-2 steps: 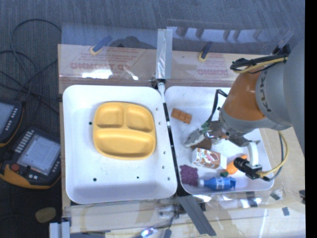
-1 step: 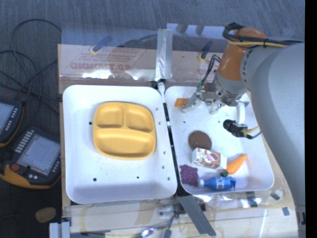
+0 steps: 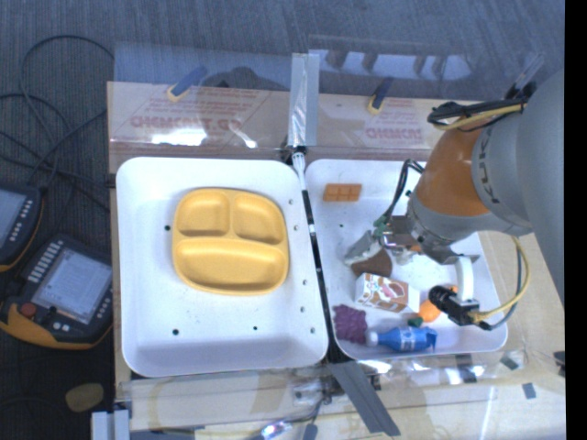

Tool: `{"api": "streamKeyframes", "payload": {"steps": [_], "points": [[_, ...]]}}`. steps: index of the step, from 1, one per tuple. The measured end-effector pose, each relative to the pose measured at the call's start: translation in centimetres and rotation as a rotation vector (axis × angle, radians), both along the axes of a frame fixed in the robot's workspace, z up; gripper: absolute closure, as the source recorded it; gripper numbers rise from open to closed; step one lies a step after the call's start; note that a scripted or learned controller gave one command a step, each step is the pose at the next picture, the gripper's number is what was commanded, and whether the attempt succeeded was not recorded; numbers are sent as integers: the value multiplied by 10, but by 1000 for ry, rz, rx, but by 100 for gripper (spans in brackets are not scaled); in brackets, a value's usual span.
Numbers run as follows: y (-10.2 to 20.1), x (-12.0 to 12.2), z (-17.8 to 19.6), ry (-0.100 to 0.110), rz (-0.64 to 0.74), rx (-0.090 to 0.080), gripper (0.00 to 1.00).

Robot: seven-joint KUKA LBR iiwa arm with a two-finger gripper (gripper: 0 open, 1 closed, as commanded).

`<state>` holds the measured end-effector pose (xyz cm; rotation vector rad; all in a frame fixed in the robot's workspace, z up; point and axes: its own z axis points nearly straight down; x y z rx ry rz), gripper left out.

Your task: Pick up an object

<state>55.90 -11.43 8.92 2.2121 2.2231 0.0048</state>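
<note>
The fingers [image 3: 378, 244] are seen low in the right bin [image 3: 491, 337], but whether they are apart or together cannot be told, and nothing is clearly seen between them. Their tips are placed just above a brown piece [image 3: 374, 264] and near a small carton [image 3: 382, 292] printed in white and red. Below the carton, a purple lump [image 3: 348, 323] is found beside a blue bottle [image 3: 404, 339] laid on its side along the near wall, with a small orange thing [image 3: 427, 313] just above the bottle's right end. An orange waffle-like block [image 3: 342, 192] is set apart near the far wall. The grey arm [image 3: 514, 168], with its orange band [image 3: 451, 174], is extended over the bin from the right. In the left bin [image 3: 147, 337], a yellow divided tray [image 3: 229, 241] is laid alone. Both bins are carried by the surface [image 3: 220, 113], and a handheld control unit [image 3: 57, 291] is seen on the floor at the left.
</note>
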Motion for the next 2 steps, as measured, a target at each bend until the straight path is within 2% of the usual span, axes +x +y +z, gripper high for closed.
{"api": "streamKeyframes", "payload": {"steps": [1,2], "points": [[0,1,9,-1,0,1,100],[49,41,138,7,66,-1,100]]}}
